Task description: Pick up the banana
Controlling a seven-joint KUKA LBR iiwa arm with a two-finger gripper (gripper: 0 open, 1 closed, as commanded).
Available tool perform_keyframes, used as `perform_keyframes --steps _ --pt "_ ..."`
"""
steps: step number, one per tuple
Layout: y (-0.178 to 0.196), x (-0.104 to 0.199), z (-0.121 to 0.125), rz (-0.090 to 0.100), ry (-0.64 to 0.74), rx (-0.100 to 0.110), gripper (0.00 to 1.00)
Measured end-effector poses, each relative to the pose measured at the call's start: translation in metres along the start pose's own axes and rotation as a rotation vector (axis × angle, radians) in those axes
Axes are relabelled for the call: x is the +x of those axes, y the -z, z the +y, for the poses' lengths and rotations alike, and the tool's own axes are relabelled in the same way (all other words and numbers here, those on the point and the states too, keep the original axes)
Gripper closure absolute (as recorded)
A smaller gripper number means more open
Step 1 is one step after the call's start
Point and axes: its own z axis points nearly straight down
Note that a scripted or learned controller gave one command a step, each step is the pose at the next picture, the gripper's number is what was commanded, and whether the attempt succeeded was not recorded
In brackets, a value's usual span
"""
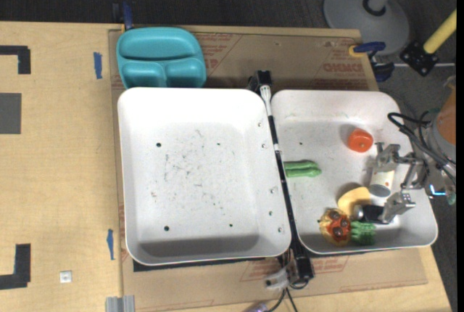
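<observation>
The banana lies in the right bin, near its front edge, just left of the gripper. The gripper hangs beside it, touching or nearly so; whether it is spread or pressed together cannot be told.

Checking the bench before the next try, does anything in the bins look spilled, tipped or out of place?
Nothing looks spilled or damaged. The right bin holds everything: banana by the end effector, orange-red fruit, green pod and a mixed-colour piece. The left bin bears only faint scuffs.
</observation>
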Motion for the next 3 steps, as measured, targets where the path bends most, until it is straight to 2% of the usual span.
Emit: perform_keyframes --steps 1,2,3 --pt "-0.105 0.001 0.030 -0.001 0.125 -0.002 0.00" --pt "-0.095 0.000 0.030 -0.002 0.123 -0.001 1.00" --pt "-0.103 -0.007 0.072 -0.006 0.305 0.004 1.00"
